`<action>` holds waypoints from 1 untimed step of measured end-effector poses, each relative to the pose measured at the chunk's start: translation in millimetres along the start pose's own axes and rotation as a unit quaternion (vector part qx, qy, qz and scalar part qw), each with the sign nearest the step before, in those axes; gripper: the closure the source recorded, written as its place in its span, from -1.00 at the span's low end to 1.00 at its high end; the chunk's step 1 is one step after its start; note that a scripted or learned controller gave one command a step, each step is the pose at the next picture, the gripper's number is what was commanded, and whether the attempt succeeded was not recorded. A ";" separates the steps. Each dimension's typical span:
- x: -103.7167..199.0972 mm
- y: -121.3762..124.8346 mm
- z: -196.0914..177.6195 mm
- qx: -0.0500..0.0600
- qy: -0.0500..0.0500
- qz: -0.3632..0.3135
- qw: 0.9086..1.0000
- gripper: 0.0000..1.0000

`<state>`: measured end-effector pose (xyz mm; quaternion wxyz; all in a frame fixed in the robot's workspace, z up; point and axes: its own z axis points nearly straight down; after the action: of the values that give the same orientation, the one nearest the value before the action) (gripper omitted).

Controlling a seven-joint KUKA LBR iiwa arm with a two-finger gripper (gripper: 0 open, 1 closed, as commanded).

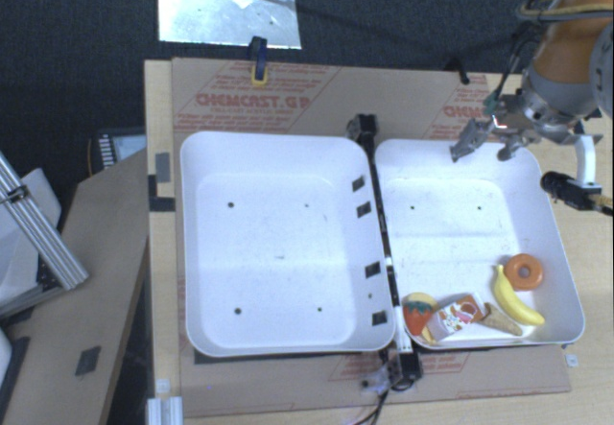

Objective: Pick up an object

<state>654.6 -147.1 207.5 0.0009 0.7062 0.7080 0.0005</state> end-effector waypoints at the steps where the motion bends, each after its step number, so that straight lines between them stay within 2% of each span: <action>1: -64.6 -70.7 -50.4 -0.001 -0.002 0.005 1.000 -1.00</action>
<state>583.9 -211.8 257.8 0.0027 0.7094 0.7048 -0.0003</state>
